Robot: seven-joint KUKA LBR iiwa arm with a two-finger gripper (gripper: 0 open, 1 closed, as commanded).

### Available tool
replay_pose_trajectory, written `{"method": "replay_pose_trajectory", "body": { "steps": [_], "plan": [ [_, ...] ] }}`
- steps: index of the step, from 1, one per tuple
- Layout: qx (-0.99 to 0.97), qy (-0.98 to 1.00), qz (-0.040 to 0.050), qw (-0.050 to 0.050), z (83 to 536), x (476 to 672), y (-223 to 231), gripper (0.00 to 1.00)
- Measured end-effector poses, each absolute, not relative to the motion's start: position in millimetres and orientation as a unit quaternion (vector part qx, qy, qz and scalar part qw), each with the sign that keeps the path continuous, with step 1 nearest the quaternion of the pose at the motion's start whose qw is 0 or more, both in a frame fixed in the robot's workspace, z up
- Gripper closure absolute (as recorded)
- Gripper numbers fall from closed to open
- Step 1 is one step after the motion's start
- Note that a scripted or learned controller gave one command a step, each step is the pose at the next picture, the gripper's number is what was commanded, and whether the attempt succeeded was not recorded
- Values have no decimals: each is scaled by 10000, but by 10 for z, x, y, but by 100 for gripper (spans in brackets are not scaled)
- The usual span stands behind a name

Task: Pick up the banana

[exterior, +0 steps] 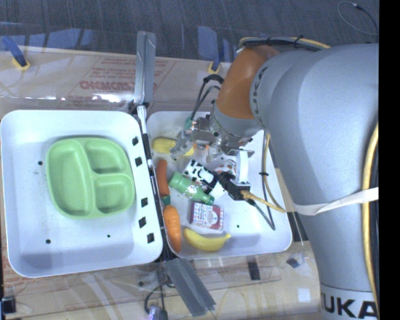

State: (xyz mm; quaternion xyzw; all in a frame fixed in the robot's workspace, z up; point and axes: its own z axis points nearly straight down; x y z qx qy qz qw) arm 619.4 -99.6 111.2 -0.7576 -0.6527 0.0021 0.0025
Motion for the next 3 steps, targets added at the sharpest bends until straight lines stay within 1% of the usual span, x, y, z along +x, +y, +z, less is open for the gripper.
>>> {"method": "replay_pose_trajectory", "body": {
  "steps": [1,2,3],
  "plan": [
    [-8254,-5643,140,88,862,6442,-966,0],
    [-8229,-5680,97,71,966,6471,-927,100],
    [-8254,-5642,181,61,959,6427,-1030,0]
  ]
}}
